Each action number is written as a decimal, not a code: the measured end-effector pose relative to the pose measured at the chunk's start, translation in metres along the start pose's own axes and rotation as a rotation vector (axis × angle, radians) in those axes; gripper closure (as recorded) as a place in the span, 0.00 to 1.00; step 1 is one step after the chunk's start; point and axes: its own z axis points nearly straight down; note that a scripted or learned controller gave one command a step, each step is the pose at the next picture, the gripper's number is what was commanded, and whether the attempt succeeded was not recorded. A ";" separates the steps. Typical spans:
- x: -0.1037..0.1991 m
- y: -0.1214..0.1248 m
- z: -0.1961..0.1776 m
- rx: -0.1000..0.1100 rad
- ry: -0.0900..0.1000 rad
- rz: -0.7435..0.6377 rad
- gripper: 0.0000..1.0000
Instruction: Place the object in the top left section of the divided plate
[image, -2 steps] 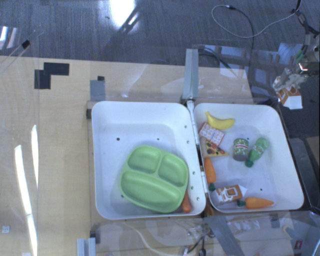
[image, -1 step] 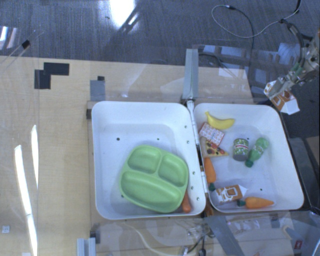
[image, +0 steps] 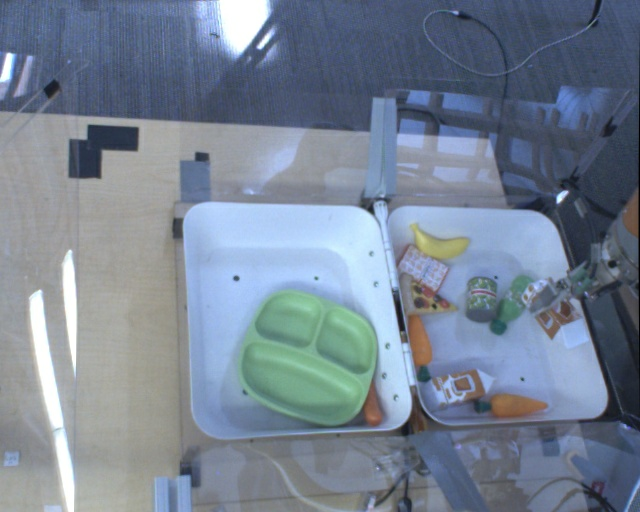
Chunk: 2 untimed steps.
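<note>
The table (image: 120, 300) carries two shallow white bins side by side. The left bin (image: 250, 240) holds a green divided plate (image: 310, 358), lying low in the bin toward 5 o'clock and turned at a slant, with two smaller sections along its upper edge and one long section below. Tucked against the plate's 4 o'clock edge, by the bin wall, is a small orange carrot (image: 372, 408).

The right bin (image: 520, 225) holds the loose items. A yellow banana (image: 440, 241) lies toward 11 o'clock, with a red-and-white checked box (image: 422, 267) just below it and a pizza slice (image: 428, 298) below that. Another carrot (image: 420, 342) rests along the left wall. Near the middle stands a small can (image: 482, 298) with a green label, and just beside it at 3 o'clock is a green bottle (image: 512, 300). At 6 o'clock sit a small brown-and-white carton (image: 460, 388) and a longer carrot (image: 515, 405).

The arm comes in from 3 o'clock, and the gripper (image: 550, 293) hangs over the right bin's 3 o'clock side, near the green bottle and a small brown packet (image: 557, 318) (possibly a snack pouch; it is too small to read). I cannot tell how the gripper is set, since it blurs against the items beneath it.
</note>
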 end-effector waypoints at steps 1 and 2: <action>-0.003 0.019 -0.121 -0.004 -0.003 0.502 1.00; 0.000 0.036 -0.223 -0.006 -0.004 0.383 1.00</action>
